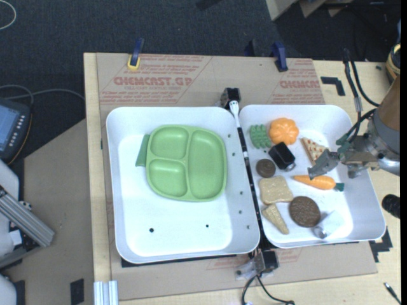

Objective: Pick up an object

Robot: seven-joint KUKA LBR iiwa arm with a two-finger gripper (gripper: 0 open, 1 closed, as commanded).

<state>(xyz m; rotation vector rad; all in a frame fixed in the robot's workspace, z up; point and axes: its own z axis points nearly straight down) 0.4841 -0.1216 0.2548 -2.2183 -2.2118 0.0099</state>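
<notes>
claw (325,164) over the right bin (362,224)
it hangs just above the carrot (316,182), near the pizza slice (313,149); can't tell how far it's open

1. Grey arm (389,122) on show here, a thick rounded casing with a smooth matte finish.
2. Behind the tool the body swells into a broad cylinder, paler grey along its lower rim.
3. Gripper (325,164) up front: dark grey metal, angular and boxy, far slimmer than the casing behind it.
4. One finger (320,164) catches the eye, a flat greyish blade with a dark base.
5. Black cables (353,81) run above and behind the gripper, looping along the casing.
</notes>
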